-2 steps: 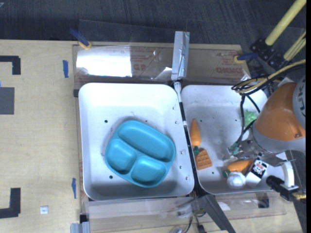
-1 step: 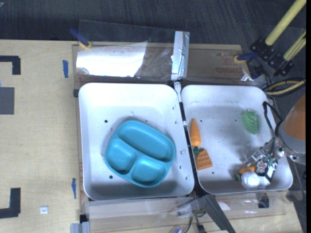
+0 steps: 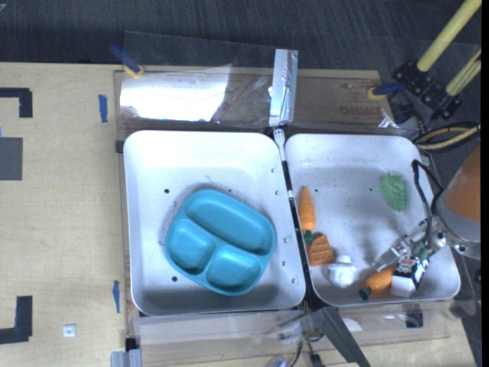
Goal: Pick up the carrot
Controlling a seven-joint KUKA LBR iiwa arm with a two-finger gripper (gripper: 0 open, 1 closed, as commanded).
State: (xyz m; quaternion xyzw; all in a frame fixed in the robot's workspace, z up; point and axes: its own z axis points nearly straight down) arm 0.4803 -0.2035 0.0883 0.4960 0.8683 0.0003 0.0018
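From the camera above, my gripper [image 3: 409, 252] hangs low in the lower right of the frame, inside the right bin [image 3: 344, 147]; whether it is spread or closed I cannot tell. The carrot [image 3: 306, 209] lies at that bin's left wall, near the centre of the frame, well apart from my gripper. A small orange piece [image 3: 378, 281] sits just beside my gripper. A blue divided plate [image 3: 220, 240] rests in the left bin [image 3: 153, 155].
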